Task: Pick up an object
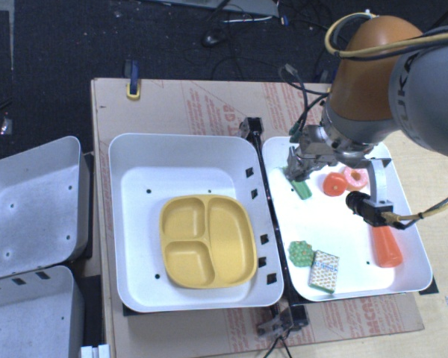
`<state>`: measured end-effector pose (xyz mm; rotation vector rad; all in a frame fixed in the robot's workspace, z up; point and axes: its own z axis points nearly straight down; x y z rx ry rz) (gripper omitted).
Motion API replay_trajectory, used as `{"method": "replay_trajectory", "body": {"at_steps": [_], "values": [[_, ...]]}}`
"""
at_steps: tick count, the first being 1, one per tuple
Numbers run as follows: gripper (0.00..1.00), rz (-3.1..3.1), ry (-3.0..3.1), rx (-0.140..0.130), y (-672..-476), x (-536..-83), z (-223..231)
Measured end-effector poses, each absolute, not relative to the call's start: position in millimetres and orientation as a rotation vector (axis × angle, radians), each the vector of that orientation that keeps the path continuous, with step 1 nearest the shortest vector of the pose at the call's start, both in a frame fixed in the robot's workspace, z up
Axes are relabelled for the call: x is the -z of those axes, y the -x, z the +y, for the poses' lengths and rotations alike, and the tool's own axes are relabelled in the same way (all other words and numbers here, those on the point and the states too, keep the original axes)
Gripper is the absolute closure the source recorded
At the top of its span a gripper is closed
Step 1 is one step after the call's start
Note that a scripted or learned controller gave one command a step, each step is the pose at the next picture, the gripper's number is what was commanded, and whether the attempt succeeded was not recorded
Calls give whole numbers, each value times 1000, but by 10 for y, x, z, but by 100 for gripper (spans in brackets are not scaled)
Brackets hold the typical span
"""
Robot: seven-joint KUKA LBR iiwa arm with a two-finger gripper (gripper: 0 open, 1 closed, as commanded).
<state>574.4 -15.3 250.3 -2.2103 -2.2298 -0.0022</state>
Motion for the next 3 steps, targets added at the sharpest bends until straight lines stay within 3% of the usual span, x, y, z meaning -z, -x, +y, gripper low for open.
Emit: {"method": "replay_trajectory", "body": {"at_steps": [2, 3], "values": [[100, -2229, 2210, 0, -5545, -2413, 883], [0, -2223, 2219, -2, -5552, -2416, 846]]}}
